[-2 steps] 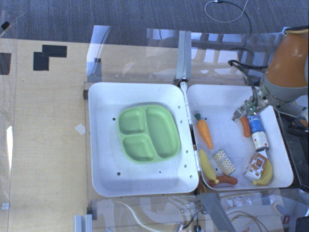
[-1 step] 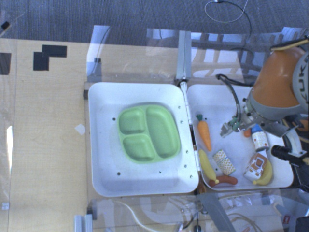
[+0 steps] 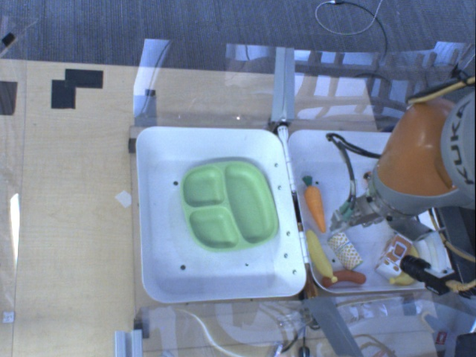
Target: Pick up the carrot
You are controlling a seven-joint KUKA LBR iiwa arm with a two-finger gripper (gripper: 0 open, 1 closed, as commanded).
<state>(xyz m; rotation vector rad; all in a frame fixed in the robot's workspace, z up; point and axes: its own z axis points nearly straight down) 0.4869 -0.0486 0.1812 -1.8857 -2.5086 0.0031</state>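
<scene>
One gripper (image 3: pixel 348 216), its open-or-closed state impossible to tell, hovers in the right white bin (image 3: pixel 327 143) just beside the small orange carrot (image 3: pixel 315 206) by the left wall, so it should centre over the carrot's length before descending.

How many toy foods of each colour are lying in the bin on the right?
Orange: 1, the carrot
Yellow: 1, the banana
Red: 1, the sausage
Patterned white: 1, the checked piece
Total: 4, not counting the partly hidden items under the arm.
</scene>
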